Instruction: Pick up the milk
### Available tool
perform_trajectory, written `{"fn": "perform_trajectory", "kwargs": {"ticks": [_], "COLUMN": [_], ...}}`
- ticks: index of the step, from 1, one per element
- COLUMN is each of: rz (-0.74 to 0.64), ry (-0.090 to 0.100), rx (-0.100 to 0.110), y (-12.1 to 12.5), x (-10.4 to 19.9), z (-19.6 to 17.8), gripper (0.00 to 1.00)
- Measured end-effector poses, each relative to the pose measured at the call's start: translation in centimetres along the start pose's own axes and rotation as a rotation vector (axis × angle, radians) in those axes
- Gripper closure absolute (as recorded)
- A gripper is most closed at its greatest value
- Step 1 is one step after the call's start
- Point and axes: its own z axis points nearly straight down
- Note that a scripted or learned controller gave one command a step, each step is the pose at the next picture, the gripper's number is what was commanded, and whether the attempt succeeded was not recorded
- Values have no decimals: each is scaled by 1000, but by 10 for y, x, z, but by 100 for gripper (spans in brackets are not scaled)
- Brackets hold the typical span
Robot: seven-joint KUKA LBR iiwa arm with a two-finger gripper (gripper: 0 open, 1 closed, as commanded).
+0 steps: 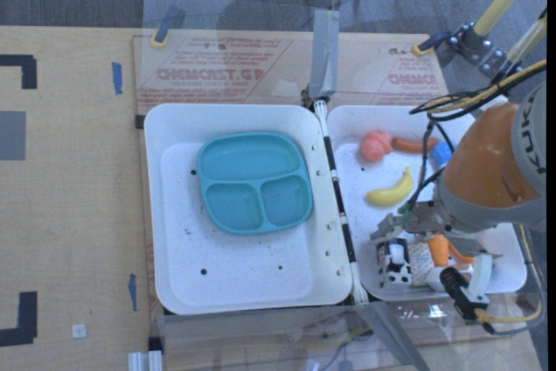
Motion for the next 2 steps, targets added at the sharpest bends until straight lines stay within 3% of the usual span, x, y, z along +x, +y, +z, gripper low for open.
{"fn": "perform_trajectory", "kwargs": {"ticks": [1,2], "rz": [1,140], "ry": [3,-6], "rx": [-5,19], "y": [2,-1], "x": [1,64], "z": [-10,-90], "gripper": [100,100]}}
